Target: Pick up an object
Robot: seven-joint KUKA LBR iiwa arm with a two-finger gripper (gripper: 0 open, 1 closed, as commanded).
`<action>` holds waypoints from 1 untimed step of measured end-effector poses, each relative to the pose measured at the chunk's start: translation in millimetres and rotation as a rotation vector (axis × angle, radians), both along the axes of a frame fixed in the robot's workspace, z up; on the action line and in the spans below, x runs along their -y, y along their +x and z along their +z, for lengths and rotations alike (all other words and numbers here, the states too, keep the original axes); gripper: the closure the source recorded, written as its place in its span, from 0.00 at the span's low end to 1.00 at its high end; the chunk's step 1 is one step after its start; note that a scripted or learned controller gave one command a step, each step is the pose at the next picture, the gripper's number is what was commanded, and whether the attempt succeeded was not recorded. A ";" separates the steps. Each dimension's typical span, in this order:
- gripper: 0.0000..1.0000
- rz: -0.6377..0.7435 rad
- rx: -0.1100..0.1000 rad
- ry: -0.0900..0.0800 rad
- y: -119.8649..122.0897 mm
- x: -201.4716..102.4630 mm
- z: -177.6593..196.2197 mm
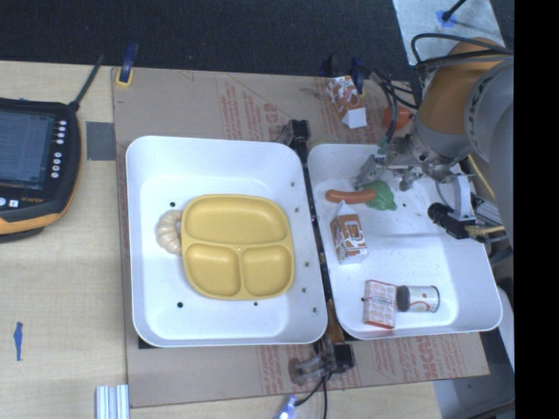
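Gripper [382, 168] low over right bin [472, 308], at its far edge, right beside carrot [362, 196]; grip state can't be told. Carrot lies in the bin's upper left, carton [348, 237] just below it. Can [417, 298] and packet [379, 304] near front. Left bin [157, 312] holds yellow tray [238, 244].

In the right white bin [472, 312] lie a green toy piece [382, 198] with an orange sausage-shaped toy [348, 196] touching it, a small brown-and-white carton [348, 237] below them, a flat printed packet [380, 305] and a small can [419, 299] on its side. In the left white bin [157, 234] a yellow divided plastic tray [238, 244] lies flat, partly covering a beige round object [168, 230].
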State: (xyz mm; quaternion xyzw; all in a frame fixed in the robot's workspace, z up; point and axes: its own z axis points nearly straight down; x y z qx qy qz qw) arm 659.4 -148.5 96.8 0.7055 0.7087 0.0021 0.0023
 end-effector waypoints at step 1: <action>1.00 0.001 -0.010 0.000 -2.6 0.7 6.5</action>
